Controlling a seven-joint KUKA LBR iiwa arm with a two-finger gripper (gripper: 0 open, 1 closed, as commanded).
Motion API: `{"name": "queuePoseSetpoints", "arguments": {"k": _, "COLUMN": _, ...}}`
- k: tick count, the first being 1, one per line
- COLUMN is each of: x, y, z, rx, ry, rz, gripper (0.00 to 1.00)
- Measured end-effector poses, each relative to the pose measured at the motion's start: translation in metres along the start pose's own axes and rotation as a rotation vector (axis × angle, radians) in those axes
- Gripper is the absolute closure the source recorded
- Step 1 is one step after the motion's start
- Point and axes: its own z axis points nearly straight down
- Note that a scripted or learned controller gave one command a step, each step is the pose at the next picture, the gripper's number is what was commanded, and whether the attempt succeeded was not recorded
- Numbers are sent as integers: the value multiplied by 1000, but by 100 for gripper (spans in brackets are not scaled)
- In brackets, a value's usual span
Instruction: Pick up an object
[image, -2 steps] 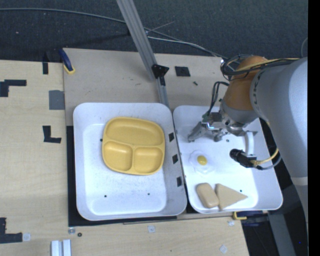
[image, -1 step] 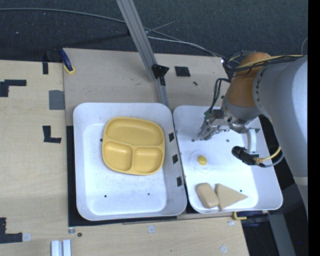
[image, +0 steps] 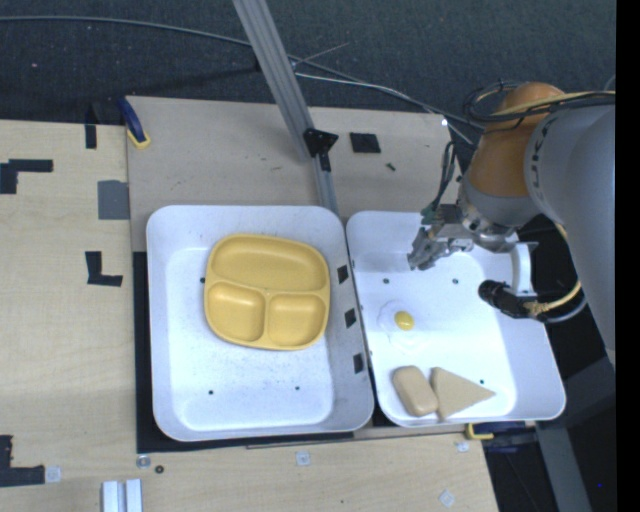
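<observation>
Hovering my gripper over the right bin, finger state indeterminate, I should centre it above the yellow ball below, then descend vertically.

Pale plywood table with black tape marks and a grey patch on its left part; dark carpeted floor along the top, crossed by thin cables; slanted grey metal post rising from the table between the bins; blue-and-yellow clamp at the board's upper left corner; even, soft light
</observation>
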Motion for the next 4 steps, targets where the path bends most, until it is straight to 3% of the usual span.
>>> {"name": "queuePoseSetpoints", "arguments": {"k": 2, "x": 11, "y": 1, "z": -102, "rx": -3, "ry": 0, "rz": -1, "gripper": 100}}
{"name": "queuePoseSetpoints", "arguments": {"k": 3, "x": 60, "y": -24, "z": -96, "rx": 4, "ry": 1, "rz": -4, "gripper": 100}}
{"name": "queuePoseSetpoints", "arguments": {"k": 4, "x": 110, "y": -33, "z": -83, "rx": 5, "ry": 1, "rz": -5, "gripper": 100}}
